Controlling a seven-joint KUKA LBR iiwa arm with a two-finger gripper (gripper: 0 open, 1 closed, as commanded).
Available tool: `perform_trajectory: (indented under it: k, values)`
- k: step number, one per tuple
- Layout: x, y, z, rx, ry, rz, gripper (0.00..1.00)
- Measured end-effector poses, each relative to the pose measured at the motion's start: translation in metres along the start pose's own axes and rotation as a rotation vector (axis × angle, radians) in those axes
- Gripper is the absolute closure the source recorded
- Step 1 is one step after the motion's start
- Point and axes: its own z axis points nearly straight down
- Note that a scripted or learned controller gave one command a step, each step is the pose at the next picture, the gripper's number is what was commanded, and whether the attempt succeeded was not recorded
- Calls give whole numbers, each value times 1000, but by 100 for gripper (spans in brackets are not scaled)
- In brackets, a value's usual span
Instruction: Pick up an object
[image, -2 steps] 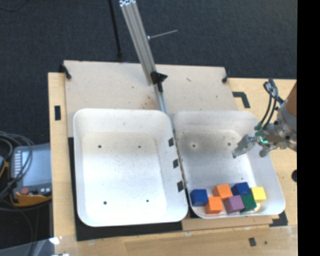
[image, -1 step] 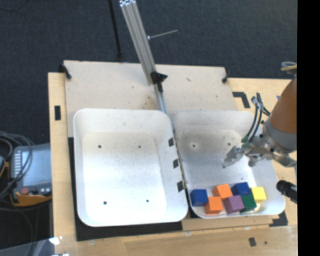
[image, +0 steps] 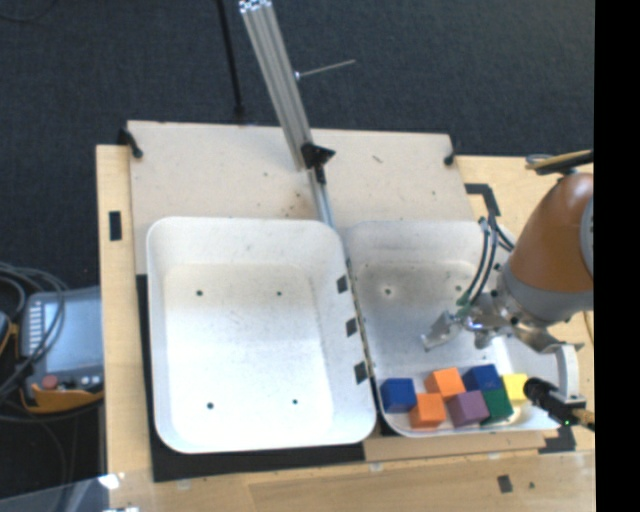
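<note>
Arm (image: 555, 250) enters from right of frame, wrist over right bin (image: 420, 250). Gripper (image: 450, 328) hangs centre-right, above bare bin floor, just up-left of block cluster. Jaws: can't tell, too blurred and small.

Blocks bunched in bin's lower right corner, touching: blue block (image: 398, 394), orange block (image: 447, 381), second orange block (image: 429, 409), purple block (image: 466, 407), green block (image: 498, 404), yellow block (image: 514, 386). Nothing held.

Left bin (image: 250, 330) mid-left. Judgement: hovering short of cluster; tight packing against wall makes grasp awkward.
</note>
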Motion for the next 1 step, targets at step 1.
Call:
perform_trajectory:
  k: [1]
  values:
    - [-5, 4, 60, -6, -2, -1, 0]
